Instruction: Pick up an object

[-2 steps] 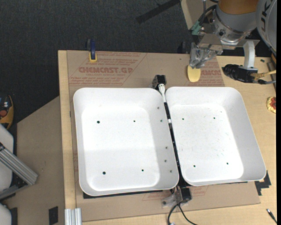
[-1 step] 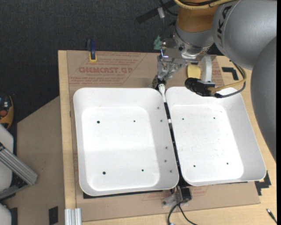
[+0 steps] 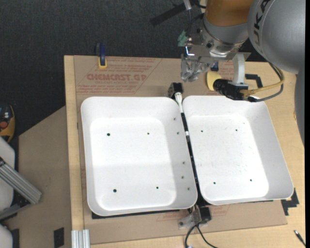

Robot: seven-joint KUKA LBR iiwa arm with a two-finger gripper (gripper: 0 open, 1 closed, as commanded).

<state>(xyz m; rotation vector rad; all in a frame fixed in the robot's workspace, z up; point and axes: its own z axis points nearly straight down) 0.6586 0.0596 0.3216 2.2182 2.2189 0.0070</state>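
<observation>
My gripper [image 3: 192, 72] hangs beyond the far rims of the two bins, just right of the seam between them, over the brown board. It points down, below the grey wrist and the orange band [image 3: 227, 12]. The left bin [image 3: 92, 145] and the right bin [image 3: 276, 145] show white floors marked with a few small dark dots. A small yellow piece [image 3: 211, 80] lies on the board right of the gripper, partly hidden by a black fitting.
A black clip [image 3: 175, 90] joins the bins at the far end of the seam, and another [image 3: 201, 214] at the near end. A blue-and-yellow clamp [image 3: 101, 54] stands at the board's far left. A black-and-yellow cable [image 3: 264, 92] loops over the right bin's far rim.
</observation>
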